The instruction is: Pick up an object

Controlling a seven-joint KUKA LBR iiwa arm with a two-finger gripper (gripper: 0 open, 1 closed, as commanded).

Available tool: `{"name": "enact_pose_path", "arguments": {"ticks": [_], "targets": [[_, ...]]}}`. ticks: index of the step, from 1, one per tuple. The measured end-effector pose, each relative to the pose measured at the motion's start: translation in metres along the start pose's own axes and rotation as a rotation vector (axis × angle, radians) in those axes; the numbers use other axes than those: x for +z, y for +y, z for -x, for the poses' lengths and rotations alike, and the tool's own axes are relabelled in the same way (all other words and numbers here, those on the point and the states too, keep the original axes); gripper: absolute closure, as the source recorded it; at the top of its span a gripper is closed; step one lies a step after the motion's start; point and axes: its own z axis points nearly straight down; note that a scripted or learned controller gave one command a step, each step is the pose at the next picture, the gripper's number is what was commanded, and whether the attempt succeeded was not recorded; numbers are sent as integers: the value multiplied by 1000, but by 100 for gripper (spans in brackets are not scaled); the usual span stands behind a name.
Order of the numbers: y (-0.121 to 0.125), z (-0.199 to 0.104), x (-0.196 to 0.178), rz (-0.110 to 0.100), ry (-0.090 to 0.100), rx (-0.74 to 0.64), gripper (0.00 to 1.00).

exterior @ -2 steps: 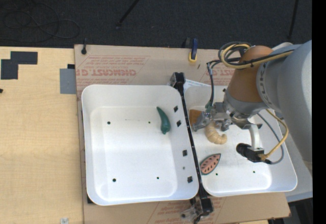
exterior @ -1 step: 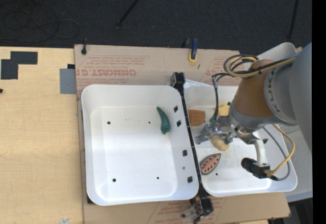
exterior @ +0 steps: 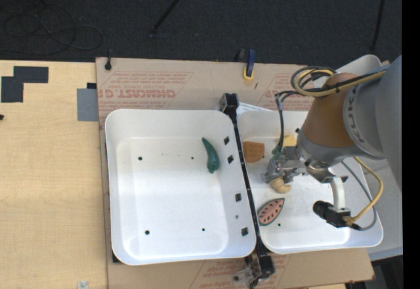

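In the right bin (exterior: 367,232), the gripper (exterior: 281,173) sits low over a small tan object (exterior: 281,184), finger state can't tell, wrist bulk hiding much of the bin; orange block (exterior: 253,150) just left, green piece (exterior: 211,155) in left bin (exterior: 125,150).

I count two white bins: the left bin (exterior: 125,182) and the right bin (exterior: 315,235). The left one holds one green curved piece (exterior: 211,155). In the right I make out three loose things: one orange block (exterior: 253,150), one pale lump (exterior: 281,184), one reddish leaf-shaped piece (exterior: 270,211).
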Motion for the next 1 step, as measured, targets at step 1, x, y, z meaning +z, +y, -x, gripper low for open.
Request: {"name": "enact_pose_path", "arguments": {"ticks": [1], "targets": [[25, -76, -96, 12, 3, -13, 100]]}}
